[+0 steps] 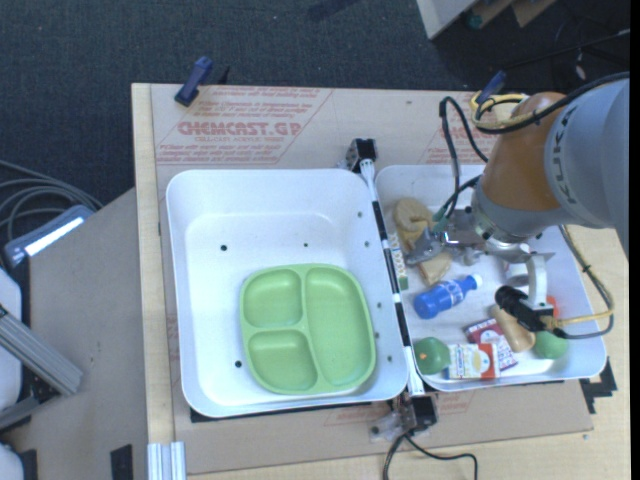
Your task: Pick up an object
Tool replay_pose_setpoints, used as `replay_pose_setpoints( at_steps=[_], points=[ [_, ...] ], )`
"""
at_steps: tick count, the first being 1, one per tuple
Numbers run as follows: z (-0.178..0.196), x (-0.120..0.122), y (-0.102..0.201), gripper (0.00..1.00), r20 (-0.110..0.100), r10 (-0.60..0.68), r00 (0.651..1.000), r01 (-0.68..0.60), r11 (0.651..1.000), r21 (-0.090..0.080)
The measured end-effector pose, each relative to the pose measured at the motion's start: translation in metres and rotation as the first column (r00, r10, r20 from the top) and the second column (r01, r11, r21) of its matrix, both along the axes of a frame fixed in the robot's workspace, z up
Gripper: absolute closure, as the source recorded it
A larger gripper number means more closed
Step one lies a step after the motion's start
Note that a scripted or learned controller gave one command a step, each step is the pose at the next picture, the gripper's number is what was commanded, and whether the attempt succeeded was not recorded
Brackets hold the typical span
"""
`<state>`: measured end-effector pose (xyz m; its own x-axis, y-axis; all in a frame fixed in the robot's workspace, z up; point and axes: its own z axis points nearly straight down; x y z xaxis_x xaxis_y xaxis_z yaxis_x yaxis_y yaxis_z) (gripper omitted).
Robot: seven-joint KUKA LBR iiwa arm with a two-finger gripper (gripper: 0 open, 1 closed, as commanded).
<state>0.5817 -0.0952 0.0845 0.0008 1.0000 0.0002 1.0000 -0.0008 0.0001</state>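
The jaws hang low in the right bin over a tan object; their state cannot be told.

You have two shallow white plastic bins, a pale green three-part plastic tray, a bright blue plastic bottle with white cap, a green round ball, and a red-and-white printed carton. The arm's band is orange.
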Motion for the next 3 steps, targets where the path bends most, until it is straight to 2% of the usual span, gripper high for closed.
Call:
replay_pose_setpoints(
  at_steps=[1,2,3],
  points=[
    [0.0,-0.02,-0.001,0.0,-0.002,0.0,1.0,0.0,1.0,0.001],
    [0.0,-0.058,0.0,0.0,-0.002,0.0,1.0,0.0,1.0,0.001],
    [0.037,0.017,-0.04,0.0,0.002,0.001,1.0,-0.001,1.0,-0.001]
  ],
)
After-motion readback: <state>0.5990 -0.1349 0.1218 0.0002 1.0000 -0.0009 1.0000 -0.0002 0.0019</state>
